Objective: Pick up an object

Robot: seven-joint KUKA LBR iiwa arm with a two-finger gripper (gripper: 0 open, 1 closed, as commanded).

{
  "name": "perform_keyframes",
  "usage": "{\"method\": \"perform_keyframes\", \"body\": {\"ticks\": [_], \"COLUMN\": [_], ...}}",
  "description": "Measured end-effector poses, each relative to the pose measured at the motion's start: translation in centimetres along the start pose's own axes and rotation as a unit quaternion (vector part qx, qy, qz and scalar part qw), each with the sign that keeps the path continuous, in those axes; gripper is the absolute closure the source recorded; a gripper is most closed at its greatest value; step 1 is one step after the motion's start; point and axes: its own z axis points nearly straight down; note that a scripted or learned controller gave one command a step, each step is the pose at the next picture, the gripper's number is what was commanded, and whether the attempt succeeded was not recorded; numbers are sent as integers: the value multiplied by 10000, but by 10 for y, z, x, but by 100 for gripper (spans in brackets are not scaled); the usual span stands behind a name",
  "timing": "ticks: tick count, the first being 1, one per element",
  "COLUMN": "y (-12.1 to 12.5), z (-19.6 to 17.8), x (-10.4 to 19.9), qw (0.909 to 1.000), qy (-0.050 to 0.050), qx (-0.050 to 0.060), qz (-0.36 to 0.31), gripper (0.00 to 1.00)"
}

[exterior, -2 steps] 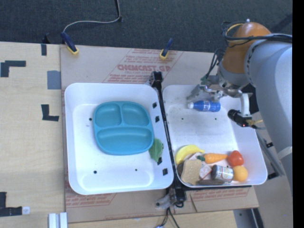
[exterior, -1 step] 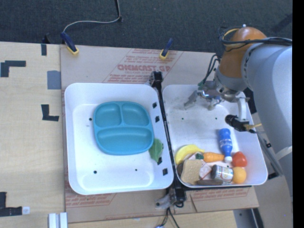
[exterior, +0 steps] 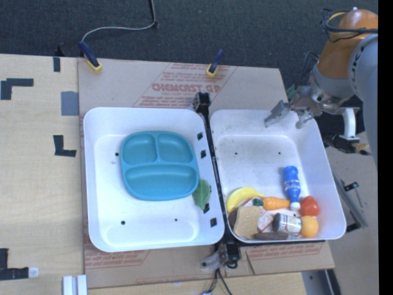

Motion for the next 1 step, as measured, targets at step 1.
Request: {"method": "perform_keyframes", "body": {"ticks": [1], "y": [-73], "z": [80], "x": [-10], "qw": [10000], "qy": [7], "qx": [4], "qz": [2], "gripper": [0]}}
